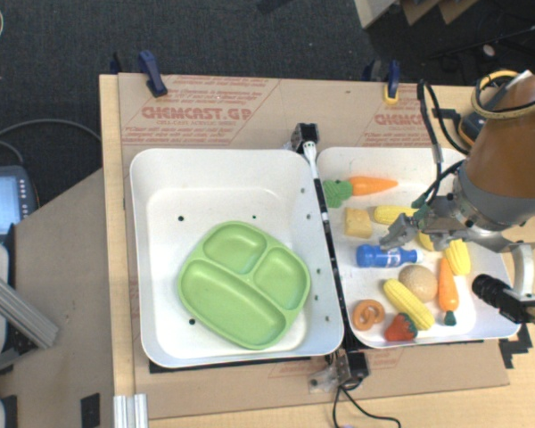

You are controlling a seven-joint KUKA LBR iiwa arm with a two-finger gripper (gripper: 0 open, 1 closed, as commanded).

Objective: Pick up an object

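- Gripper (403, 232) is hanging low over the right bin (339, 172), its dark fingers pointing toward the blue bottle (385, 257); whether they are parted or closed cannot be told, and nothing is seen between them.
- Desk (214, 114) is carrying both white bins side by side, with the arm reaching in from the right.
- Left bin (160, 185) is holding a green divided plate (243, 283), well apart from the gripper.
- Right bin is holding the candidate objects: a carrot (372, 185) at the far side, a yellow block (358, 223), a corn cob (408, 303), a second carrot (447, 285), a beige ball (419, 280), a ring-shaped piece (369, 313) and a red piece (399, 328).
- Step in hand, as judged: the approach is being made, with no object lifted yet.
- Next move, as judged: the gripper is needing to settle on one target, probably the blue bottle just beside it, and straddle it without nudging the crowded neighbours.
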